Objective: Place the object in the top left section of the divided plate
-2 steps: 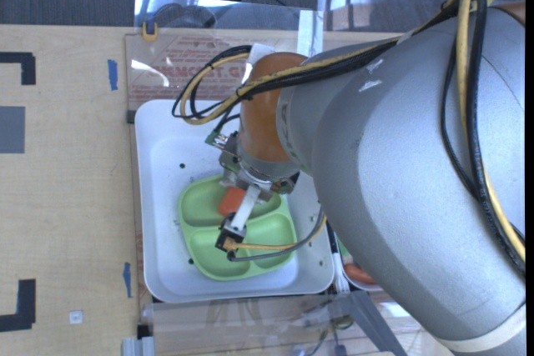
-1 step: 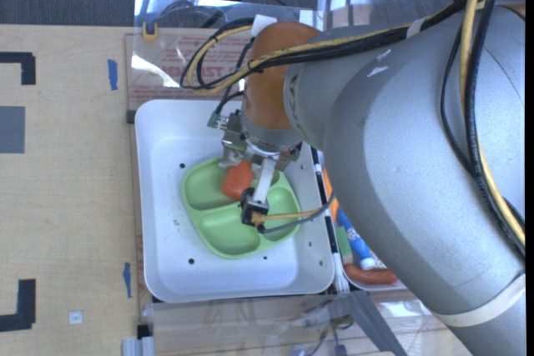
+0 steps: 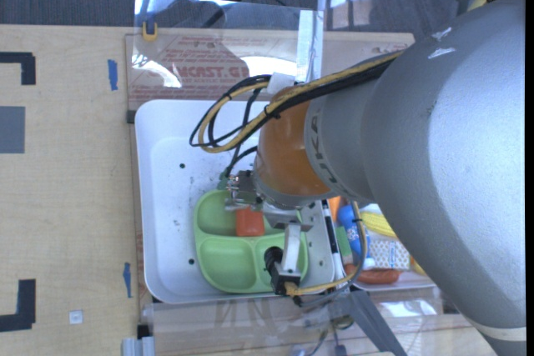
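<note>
A light green divided plate [image 3: 219, 263] lies in the lower part of the left white bin [image 3: 163, 179]. My gripper [image 3: 249, 217] hangs over the plate's upper sections, under the orange band of the arm. A small orange-red block [image 3: 249, 223] shows right at the gripper's tip, above the ridge between the plate's upper sections. The wrist and its cables hide the fingers and much of the plate's right side.
The right bin [image 3: 392, 275] holds several items beside the arm: a blue piece [image 3: 348, 223], a yellow object [image 3: 377, 223] and a red one [image 3: 380, 277]. Clear plastic walls rise behind the bins. The big grey arm covers the view's right half.
</note>
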You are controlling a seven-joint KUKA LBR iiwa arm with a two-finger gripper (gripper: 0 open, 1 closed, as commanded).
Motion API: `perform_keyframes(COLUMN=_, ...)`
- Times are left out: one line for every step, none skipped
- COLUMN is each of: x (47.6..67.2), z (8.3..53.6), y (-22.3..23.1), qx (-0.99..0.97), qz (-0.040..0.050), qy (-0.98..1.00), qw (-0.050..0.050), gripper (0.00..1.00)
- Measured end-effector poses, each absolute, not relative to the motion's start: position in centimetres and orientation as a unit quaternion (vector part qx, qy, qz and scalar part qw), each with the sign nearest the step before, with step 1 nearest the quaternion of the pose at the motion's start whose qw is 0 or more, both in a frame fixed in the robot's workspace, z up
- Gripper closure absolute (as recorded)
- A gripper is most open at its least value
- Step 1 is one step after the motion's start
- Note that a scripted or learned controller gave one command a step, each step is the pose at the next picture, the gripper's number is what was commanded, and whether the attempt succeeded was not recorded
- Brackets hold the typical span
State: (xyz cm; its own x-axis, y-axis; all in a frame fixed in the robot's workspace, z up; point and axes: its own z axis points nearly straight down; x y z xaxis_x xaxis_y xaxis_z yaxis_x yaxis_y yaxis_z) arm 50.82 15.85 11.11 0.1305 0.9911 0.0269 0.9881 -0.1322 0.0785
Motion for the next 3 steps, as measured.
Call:
perform_keyframes(x=57.13, z=10.70, y=12.51, qx=0.685, qz=0.0222, qy=0.728, qw=0.005, gripper=1.00)
perform_keyframes(x=57.16, z=11.63, y=12.52, qx=0.686, qz=0.0226, qy=0.728, qw=0.006, gripper=1.00)
perform_keyframes(x=57.15, z=11.65, y=12.55, qx=0.685, qz=0.0229, qy=0.728, qw=0.005, gripper=0.00)
